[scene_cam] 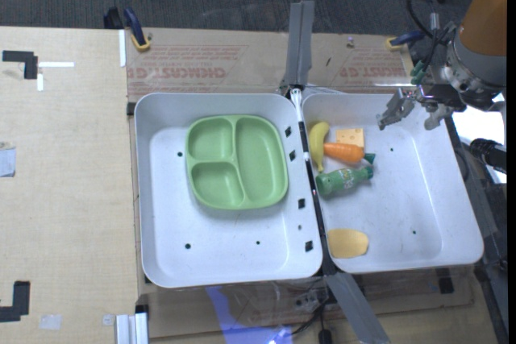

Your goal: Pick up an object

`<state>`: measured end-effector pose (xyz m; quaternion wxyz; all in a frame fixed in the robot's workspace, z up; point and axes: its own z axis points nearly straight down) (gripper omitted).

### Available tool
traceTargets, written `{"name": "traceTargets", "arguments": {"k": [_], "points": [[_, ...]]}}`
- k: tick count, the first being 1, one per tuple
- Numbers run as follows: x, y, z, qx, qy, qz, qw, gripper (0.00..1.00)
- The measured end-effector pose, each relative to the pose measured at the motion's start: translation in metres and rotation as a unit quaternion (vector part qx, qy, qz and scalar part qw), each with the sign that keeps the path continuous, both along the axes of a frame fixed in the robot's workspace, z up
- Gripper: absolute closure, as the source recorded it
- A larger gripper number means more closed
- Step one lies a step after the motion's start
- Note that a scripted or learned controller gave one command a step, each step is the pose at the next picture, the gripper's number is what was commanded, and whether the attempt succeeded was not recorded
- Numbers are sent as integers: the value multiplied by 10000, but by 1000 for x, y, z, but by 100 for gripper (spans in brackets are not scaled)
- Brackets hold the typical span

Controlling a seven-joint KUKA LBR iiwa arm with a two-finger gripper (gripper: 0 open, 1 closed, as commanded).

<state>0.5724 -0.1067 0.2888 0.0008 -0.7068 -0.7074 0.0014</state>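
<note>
The right bin (419,197) holds a yellow banana (318,142), an orange carrot (344,151), a yellow cheese wedge (349,137), a green bottle (345,180) and a flat yellow chip-like piece (348,242). They cluster along the bin's left side. My gripper (413,113) hangs above the bin's far right corner, well to the right of the cheese wedge. Its two fingers are spread apart with nothing between them.
The left bin (161,197) carries a green three-compartment plate (236,162). A grey divider post (299,44) rises between the bins at the back. Blue clamps (133,26) sit on the cardboard behind. Bare floor shows in the right bin's middle and right.
</note>
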Motion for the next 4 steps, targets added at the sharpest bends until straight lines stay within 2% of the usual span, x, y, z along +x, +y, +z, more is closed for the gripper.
{"name": "traceTargets", "arguments": {"k": [1, 2, 3, 4], "points": [[21, 14, -171, 3, 0, -3, 10000, 0], [77, 0, -197, 2, -13, 268, 9996, 0], [80, -3, -183, -12, -66, 253, 9997, 100], [79, -3, -186, -8, -37, 250, 9997, 0]]}}
